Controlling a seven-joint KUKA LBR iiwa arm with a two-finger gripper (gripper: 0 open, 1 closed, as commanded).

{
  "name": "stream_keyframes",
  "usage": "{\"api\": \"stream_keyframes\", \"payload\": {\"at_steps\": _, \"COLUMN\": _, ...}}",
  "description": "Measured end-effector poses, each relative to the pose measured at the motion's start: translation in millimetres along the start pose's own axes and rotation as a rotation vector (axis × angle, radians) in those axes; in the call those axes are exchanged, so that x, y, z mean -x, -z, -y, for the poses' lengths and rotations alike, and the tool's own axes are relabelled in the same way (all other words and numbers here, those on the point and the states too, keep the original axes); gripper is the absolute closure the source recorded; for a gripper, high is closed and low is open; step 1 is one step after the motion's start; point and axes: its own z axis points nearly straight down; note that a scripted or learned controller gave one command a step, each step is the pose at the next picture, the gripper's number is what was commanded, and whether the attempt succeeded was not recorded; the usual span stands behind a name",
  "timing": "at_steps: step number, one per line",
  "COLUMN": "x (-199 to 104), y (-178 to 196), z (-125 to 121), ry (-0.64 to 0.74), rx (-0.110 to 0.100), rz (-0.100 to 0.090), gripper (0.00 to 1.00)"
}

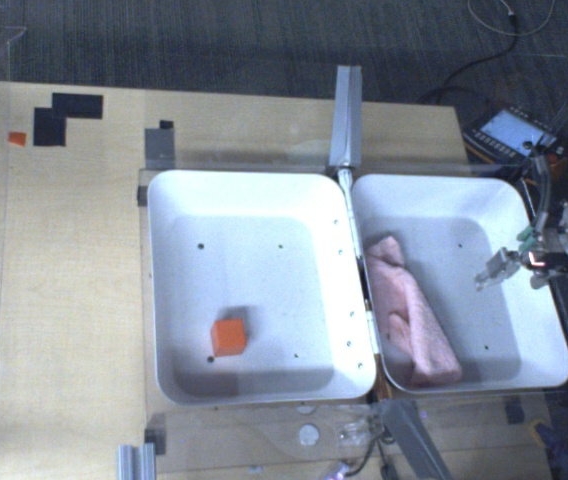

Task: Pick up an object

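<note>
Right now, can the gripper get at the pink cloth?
Probably yes. The gripper is over the right bin, and the pink cloth lies in that same bin along its left side, with bare white floor between them and nothing on top of it.

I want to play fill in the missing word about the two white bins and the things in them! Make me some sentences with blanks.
1. The small block in the left bin is colored ____.
2. The pink cloth lies in the ____ bin.
3. The gripper hangs over the right bin, to the ____ of the cloth in the picture.
4. There are ____ white bins side by side.

Missing words: orange; right; right; two
</note>
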Motion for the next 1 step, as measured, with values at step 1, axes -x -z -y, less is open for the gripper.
{"api": "stream_keyframes", "payload": {"at_steps": 1, "x": -50.1, "y": -133.6, "z": -70.5, "ry": 0.015, "rx": 0.004, "rz": 0.000, "gripper": 0.00}}
